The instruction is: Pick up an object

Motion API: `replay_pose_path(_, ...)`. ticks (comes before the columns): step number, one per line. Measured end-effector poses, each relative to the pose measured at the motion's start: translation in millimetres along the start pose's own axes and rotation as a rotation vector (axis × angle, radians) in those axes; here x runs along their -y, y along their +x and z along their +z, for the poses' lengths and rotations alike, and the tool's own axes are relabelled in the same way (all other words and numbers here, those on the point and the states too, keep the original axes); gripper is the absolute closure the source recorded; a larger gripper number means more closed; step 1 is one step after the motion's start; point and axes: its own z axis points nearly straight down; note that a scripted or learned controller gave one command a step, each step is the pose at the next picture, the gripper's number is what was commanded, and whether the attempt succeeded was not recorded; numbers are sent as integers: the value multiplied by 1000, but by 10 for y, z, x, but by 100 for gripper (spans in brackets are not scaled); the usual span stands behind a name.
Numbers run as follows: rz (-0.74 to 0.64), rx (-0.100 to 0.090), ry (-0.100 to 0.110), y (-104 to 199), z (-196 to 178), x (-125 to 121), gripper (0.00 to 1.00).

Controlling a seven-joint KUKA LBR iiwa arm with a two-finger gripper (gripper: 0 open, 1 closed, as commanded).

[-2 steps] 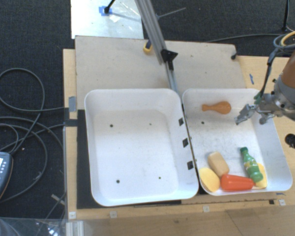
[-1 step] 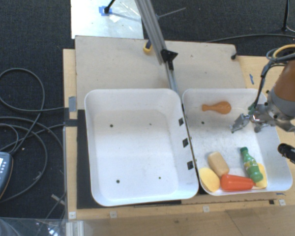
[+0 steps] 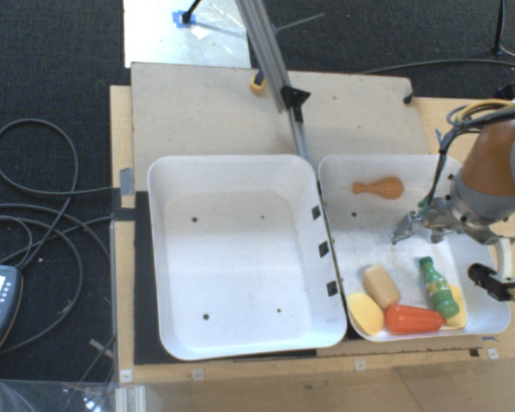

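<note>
Over the right bin (image 3: pixel 498 320), the arm's pincer (image 3: pixel 409 227) hangs released, grasping nothing. Toward the bin's near wall from it lies the green bottle (image 3: pixel 438 289), long axis running far-to-near, with other toys alongside.

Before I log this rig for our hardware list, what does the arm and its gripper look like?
The arm enters from the right: a rounded orange band sits above a grey wrist section. Thin yellow and dark cables loop over its top. The gripper is small, metallic grey, with slim fingers over the right bin. A white bracket and a black block hang off the wrist's lower side.
</note>
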Motion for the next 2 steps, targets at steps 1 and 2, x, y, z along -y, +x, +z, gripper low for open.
replay_pose_path(1,0,2,-6,-9,-140,-17,100)
replay_pose_path(2,-4,3,-9,-6,-586,-79,100)
